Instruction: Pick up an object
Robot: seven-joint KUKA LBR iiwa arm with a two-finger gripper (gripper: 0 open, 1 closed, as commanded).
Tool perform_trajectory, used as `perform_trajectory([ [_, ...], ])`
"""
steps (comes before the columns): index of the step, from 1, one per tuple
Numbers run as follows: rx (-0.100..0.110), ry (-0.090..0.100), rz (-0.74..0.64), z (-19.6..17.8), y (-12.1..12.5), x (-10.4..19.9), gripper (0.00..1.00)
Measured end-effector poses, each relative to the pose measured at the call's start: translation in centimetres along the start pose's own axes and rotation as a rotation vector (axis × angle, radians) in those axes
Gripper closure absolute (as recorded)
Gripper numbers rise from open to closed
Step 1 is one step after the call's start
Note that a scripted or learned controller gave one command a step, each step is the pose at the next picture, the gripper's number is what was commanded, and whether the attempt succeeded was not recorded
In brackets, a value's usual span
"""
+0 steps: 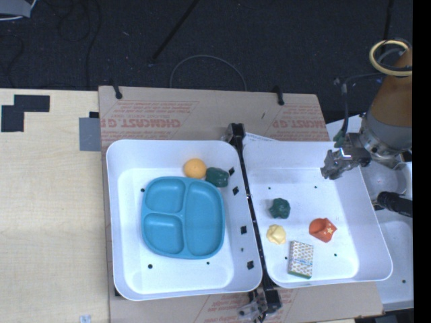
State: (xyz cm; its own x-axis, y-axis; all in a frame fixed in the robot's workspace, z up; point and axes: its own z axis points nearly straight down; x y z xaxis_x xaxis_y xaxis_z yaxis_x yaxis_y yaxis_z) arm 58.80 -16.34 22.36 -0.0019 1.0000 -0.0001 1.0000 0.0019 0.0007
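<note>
Over the right white bin [367, 200], the jaws [335, 167] hang; whether apart, cannot tell.

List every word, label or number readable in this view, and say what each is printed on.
"CHEMCAST GP", red, upside down: printed twice along the far edge of the brown protective-paper sheet under the bins.
Red print on the sheet's near edge: too small to read.
Small patterned box in the right white bin: markings blurred, unreadable.
</note>
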Motion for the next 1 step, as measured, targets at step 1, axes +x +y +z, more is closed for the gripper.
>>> perform_trajectory([
  [1, 0.004, 0.002, -0.002, 0.93, 0.55, 5.73, 1.00],
])
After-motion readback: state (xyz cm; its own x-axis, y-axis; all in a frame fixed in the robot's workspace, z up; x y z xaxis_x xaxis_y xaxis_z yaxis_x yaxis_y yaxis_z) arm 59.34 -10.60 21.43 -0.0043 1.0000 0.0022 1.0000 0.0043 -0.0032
